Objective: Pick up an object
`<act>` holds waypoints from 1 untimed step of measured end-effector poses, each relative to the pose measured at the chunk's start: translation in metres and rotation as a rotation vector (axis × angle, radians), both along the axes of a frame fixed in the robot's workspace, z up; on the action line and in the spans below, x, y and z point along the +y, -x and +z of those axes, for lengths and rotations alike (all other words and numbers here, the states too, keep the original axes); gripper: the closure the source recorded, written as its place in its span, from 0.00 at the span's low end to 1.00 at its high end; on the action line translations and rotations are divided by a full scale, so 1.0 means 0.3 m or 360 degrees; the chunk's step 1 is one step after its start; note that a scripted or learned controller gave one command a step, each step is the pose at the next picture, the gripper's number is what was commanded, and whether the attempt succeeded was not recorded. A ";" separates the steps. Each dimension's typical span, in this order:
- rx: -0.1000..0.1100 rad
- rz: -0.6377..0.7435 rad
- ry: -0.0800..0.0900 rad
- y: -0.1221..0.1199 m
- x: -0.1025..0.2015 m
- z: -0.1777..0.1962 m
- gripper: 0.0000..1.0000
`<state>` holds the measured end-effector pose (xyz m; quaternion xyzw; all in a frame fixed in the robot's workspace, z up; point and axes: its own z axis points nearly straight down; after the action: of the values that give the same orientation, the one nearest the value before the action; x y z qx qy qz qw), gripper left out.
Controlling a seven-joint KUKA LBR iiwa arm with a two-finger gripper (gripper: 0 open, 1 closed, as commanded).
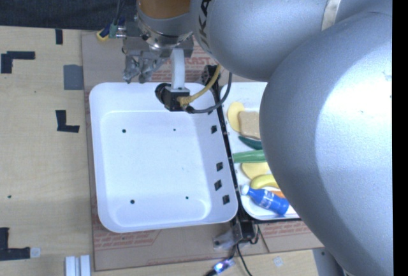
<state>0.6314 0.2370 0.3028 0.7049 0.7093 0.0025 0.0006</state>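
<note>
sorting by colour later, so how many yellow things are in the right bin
2 in view: a pale yellow rounded piece at the far end of the right white bin, and a yellow curved piece lower down, just above the blue bottle. The grey arm covers much of that bin, so more may be hidden.

My arm (pixel 306 45) reaches in from the right, above the right bin (pixel 255 208), and my wrist hangs over the far rim of the left bin (pixel 102 141). My gripper (pixel 143 67) sits just behind that rim. The two bins lie side by side on the bench (pixel 38 160). In the right bin, under my arm, several items (pixel 255 153) lie close together, a bottle (pixel 271 200) nearest the front.
</note>
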 end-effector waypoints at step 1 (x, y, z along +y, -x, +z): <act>0.0018 -0.0008 0.0009 0.173 -0.015 -0.756 1.00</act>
<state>0.5794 0.2326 0.0760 0.7066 0.7076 -0.0035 -0.0013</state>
